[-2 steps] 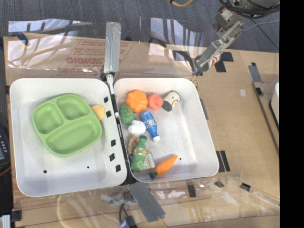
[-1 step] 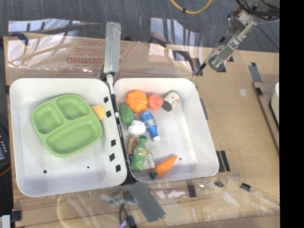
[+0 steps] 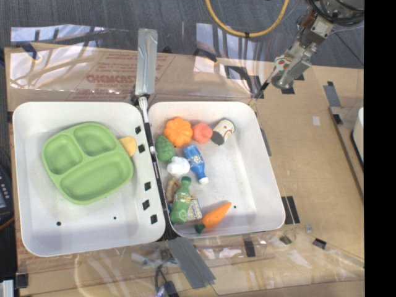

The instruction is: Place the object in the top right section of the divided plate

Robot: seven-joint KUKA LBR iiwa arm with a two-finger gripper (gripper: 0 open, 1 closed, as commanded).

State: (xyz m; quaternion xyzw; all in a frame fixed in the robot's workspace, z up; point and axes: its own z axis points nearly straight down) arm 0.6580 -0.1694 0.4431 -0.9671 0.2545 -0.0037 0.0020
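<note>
The grey two-finger tool (image 3: 286, 73) is seen raised over the table (image 3: 309, 166), beyond the far right corner of the right white bin (image 3: 263, 184); whether it is open cannot be told, and nothing is seen held in it. Well to its lower left, a small yellow rounded object (image 3: 128, 145) is seen lying in the left white bin (image 3: 31, 228), just beside the green divided plastic plate (image 3: 86, 161).

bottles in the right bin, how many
2: a blue bottle lying near the middle of the right bin, and a green bottle by the left wall lower down. Others could be hidden under the pile.
</note>
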